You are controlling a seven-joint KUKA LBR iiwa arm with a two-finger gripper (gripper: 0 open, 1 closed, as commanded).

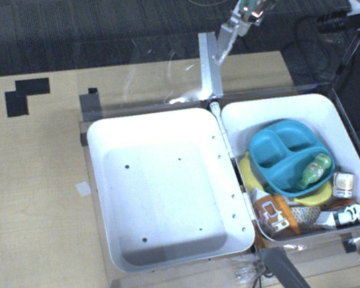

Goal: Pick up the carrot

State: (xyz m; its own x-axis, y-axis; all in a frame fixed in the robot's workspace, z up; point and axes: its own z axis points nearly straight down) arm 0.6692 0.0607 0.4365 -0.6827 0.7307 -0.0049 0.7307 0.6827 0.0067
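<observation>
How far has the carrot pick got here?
Nothing looks done. The claw sits high, beyond the bins' far edge, above the bench. The right bin holds a blue divided plate and packets; I cannot pick out a carrot. Approach, grasp and lift remain.

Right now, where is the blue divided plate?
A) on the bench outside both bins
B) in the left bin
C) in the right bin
C: the blue divided plate lies tilted among the other items inside the right bin.
</observation>
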